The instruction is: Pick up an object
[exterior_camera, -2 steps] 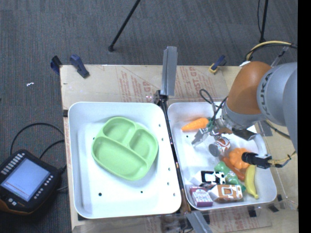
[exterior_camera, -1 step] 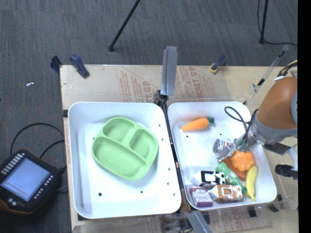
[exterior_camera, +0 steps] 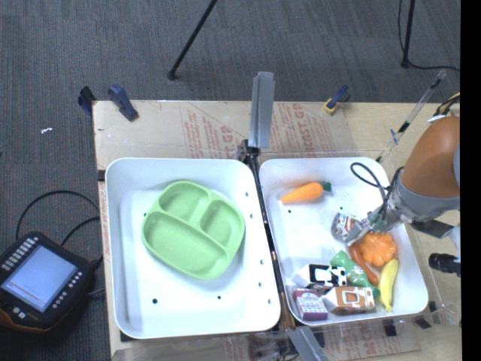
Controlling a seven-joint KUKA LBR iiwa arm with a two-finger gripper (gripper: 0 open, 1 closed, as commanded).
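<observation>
Far to the left of the end effector, on the floor beside the desk (exterior_camera: 188,126), lies one dark handheld control pendant with a lit screen (exterior_camera: 39,280). Nearer, yet well apart from the end effector, the left shallow white bin (exterior_camera: 120,201) carries one pale green plastic divided plate (exterior_camera: 194,229) with three compartments.

The right shallow white bin (exterior_camera: 301,232) holds everything that could be picked. One orange toy carrot with a green top (exterior_camera: 303,192) lies up and to the left of the end effector, its long axis roughly level across the view, tip toward the left. One crumpled silver foil packet (exterior_camera: 346,226) sits just to the left of the end effector, apparently touching it. Below and left lie one black-and-white cow-patterned carton (exterior_camera: 328,274), one dark red small box (exterior_camera: 309,304) and one orange-and-white juice carton (exterior_camera: 350,298) on its side. One green wedge-shaped piece (exterior_camera: 350,268) shows between them. Directly below the end effector sits one round orange toy pumpkin-like fruit (exterior_camera: 377,248), and one yellow toy banana (exterior_camera: 388,282) stands nearly upright along the right wall.

The end effector (exterior_camera: 373,220) of the single grey arm with its orange band (exterior_camera: 434,160) is low in the bin, between the foil packet and the orange fruit. Whether it is released or clenched I cannot tell; the pictures are too small there. The foil packet looks the nearest candidate, lying immediately leftward.
</observation>
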